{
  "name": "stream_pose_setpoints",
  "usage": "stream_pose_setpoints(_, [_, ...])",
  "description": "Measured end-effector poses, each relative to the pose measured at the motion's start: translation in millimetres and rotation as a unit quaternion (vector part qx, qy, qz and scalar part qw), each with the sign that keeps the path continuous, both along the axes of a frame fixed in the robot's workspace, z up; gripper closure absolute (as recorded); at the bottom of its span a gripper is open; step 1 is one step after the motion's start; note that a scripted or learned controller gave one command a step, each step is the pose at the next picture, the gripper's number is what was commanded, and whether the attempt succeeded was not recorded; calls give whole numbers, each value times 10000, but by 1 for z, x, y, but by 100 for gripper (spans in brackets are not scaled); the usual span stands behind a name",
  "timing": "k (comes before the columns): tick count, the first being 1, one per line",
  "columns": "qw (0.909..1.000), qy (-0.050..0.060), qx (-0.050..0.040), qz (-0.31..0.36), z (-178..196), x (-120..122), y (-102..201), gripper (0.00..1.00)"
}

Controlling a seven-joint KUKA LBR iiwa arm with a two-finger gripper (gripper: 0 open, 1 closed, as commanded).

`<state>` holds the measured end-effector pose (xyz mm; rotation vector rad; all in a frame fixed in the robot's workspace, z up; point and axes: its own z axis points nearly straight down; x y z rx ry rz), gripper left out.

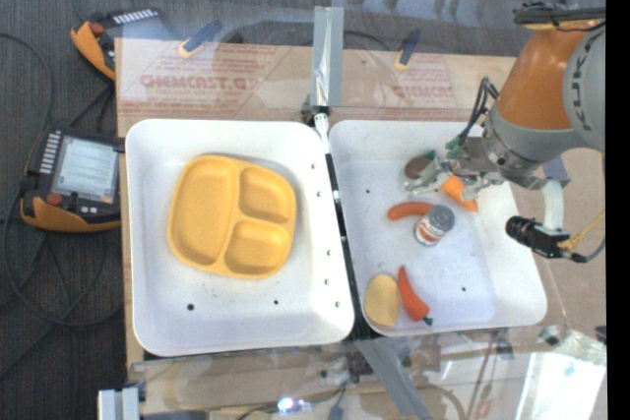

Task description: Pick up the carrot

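Right bin, upper right part: tool (455, 174) low over the bin floor, at the end of the grey arm (551, 103) with the orange band
Tool state: cannot tell, tip too dark and cluttered to read
Carrot (459, 191): orange piece right at the tool tip, upper right part of the right bin (497, 295); touching the tool or just beside it, cannot tell which; lifted or resting on the bin floor, cannot tell
Brown lump (418, 165): just left of the tool, near the bin's far wall
Orange sausage-like piece (409, 210): lying flat, left of the carrot, mid bin
Small can (434, 224): tipped, round end facing up, just right of the sausage-like piece and below the carrot
Red pepper (413, 295): lying lengthwise near the front of the right bin, dark stem end toward the front
Pale yellow piece (382, 300): touching or just beside the red pepper on its left, front left corner of the right bin
Left bin (157, 310): yellow divided tray (234, 214) with three compartments, roughly centred
Off the bench, far left on the floor: teach pendant (71, 179) with lit screen, cables around it
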<state>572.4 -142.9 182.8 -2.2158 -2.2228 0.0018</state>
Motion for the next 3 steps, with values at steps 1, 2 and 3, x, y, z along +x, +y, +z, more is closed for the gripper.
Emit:
stream_pose_setpoints(1, [9969,-9,-23,786,-79,40,-46,0])
stream_pose_setpoints(2, [9800,-92,-24,1989,-91,-28,-74,0])
stream_pose_setpoints(3, [9800,-111,-50,1987,-82,-26,-75,100])
